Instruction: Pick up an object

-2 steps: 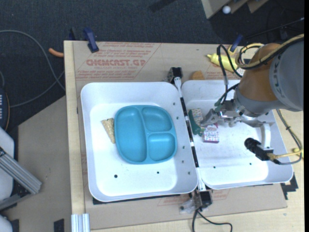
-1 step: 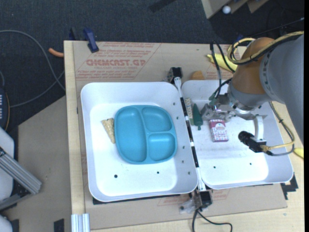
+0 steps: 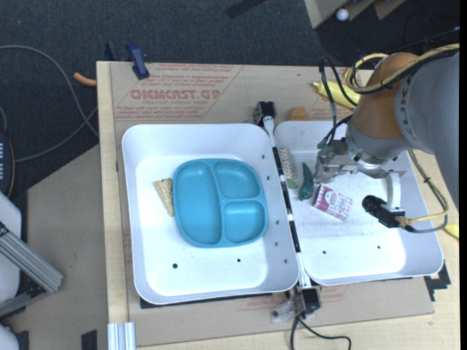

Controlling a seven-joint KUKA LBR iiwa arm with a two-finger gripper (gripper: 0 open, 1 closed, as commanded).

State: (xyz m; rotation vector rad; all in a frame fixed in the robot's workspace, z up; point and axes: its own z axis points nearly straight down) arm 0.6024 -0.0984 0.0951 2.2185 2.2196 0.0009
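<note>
Two bins side by side — claw low in right bin, grip state: cannot tell. Approach step, by the look. Pink packet just below claw, green item just left. Next: descend squarely onto packet — then clench.

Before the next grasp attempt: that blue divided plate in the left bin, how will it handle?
The blue plate looks like rigid moulded plastic, so probably stiff and light. Its surface looks smooth and its rim low and rounded, so two fingers may slip. It lies flat on the left bin floor, so a push would likely slide it, not tip it.
</note>
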